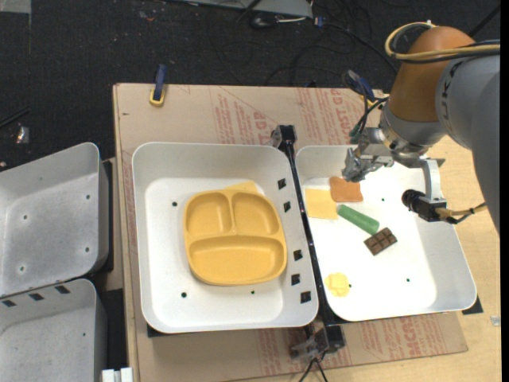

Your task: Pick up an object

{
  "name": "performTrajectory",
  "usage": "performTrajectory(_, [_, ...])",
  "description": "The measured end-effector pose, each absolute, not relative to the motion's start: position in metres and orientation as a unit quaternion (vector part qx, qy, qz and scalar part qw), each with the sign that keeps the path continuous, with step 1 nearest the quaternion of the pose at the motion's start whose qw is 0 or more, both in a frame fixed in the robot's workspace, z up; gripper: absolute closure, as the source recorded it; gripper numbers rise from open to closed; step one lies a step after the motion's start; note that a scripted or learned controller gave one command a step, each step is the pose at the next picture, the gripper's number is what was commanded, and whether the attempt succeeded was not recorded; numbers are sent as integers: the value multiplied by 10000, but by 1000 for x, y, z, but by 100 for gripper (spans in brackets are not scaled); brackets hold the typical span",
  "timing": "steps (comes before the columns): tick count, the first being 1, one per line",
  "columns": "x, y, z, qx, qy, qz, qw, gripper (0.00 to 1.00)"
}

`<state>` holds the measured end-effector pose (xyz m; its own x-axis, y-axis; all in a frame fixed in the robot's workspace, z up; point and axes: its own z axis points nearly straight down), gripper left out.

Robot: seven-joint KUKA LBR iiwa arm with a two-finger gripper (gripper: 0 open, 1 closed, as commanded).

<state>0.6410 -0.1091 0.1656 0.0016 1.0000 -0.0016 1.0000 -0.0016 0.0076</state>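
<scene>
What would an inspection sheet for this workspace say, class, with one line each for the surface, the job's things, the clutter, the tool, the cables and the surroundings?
Surface: a brown board bearing the left bin and the right bin, side by side.
Job's things: in the right bin, an orange slab, a pale yellow slab, a green stick, a brown chocolate-bar piece and a small yellow piece.
Clutter: a yellow divided tray in the left bin.
Tool: the tool hangs over the orange slab; grip unclear.
Cables: a thin cable runs off the wrist; more cables lie on the floor.
Surroundings: dark floor; spare white bins at left.
</scene>
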Motion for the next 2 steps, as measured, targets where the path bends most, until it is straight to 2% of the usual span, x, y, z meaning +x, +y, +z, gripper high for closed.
performTrajectory(2, [626,-110,267,7071,7071,18,29,100])
